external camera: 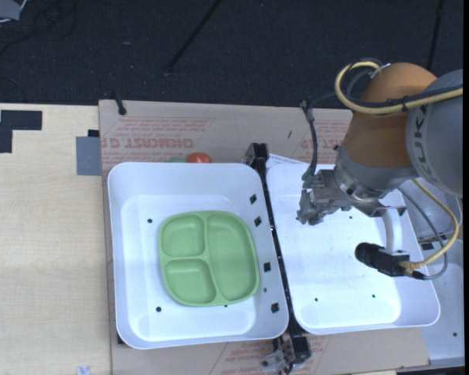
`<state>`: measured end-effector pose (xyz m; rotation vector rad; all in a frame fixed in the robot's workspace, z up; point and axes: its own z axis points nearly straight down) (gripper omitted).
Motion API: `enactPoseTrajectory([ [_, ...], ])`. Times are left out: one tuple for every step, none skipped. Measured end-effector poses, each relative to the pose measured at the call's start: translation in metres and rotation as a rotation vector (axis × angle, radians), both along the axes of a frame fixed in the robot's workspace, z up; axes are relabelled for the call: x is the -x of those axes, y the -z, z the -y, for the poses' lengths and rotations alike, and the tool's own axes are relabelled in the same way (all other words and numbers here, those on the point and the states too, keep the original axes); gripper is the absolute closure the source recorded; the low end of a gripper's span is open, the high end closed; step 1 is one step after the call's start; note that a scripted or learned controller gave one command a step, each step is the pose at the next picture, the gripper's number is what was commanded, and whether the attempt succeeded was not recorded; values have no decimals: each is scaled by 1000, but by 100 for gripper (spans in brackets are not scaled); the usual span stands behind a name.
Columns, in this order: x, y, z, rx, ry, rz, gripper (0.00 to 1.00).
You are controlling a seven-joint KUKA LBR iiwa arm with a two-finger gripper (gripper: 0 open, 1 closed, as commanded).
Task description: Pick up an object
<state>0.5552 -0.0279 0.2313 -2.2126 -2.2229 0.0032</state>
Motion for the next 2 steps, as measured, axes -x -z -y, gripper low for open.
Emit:
enactPoseTrajectory([
  [-3, 0, -48, 0, 0, 1, 100],
  [-27, -5, -97, 1, 1, 4, 100],
])
